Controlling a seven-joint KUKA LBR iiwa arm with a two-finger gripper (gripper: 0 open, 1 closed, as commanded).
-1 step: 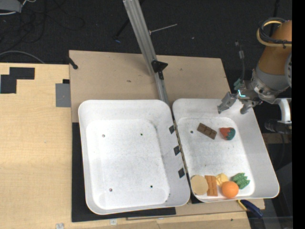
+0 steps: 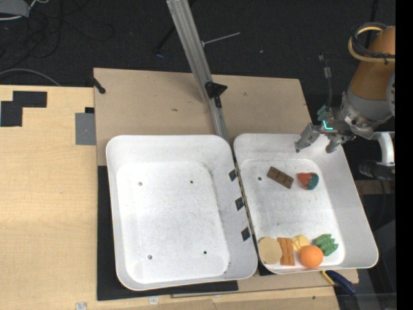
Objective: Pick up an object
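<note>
right bin (image 2: pixel 342 192), brown block (image 2: pixel 280 177) well below-left of the empty, spread-fingered hand (image 2: pixel 317 143)

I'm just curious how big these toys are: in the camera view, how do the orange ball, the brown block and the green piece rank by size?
Largest to smallest, as they look:
1. brown block
2. orange ball
3. green piece

The block and ball look close, so that order is unsure. The ball partly covers the green piece.
</note>
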